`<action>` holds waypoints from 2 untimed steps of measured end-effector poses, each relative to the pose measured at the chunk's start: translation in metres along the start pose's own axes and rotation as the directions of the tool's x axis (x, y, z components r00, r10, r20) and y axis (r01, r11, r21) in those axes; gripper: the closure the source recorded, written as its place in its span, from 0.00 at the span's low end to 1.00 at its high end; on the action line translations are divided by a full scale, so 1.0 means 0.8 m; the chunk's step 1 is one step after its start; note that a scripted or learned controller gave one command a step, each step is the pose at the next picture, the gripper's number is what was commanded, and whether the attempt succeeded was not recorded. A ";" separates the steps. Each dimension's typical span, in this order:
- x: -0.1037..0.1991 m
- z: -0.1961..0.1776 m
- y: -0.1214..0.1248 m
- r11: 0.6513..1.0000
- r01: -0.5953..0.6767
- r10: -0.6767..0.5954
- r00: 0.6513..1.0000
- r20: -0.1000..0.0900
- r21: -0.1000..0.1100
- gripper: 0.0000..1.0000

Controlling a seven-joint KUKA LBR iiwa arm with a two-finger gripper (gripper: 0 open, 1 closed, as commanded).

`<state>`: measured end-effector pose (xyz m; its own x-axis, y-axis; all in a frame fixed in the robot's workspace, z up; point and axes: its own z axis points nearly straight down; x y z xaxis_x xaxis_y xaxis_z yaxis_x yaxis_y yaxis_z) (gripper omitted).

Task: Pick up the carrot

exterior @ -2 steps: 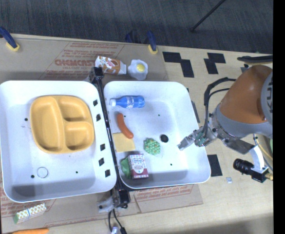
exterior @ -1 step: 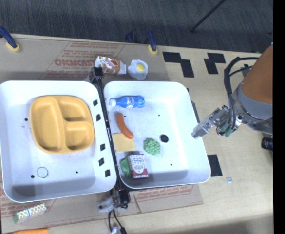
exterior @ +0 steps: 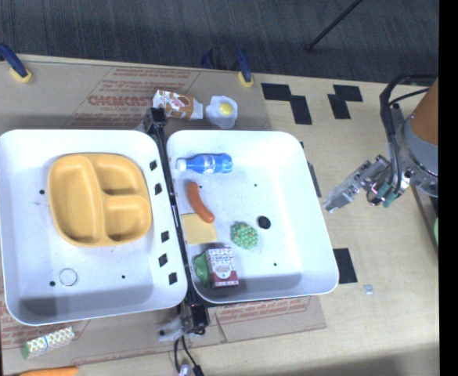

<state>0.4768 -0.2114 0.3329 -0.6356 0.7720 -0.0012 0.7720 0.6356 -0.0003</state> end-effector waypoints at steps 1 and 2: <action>0.000 0.035 0.000 0.999 0.042 -0.042 0.999 -0.001 0.001 1.00; 0.001 0.043 0.001 0.998 0.068 -0.068 0.998 -0.003 0.001 1.00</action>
<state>0.4769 -0.2109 0.2988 -0.6865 0.7271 0.0016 0.7271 0.6865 -0.0015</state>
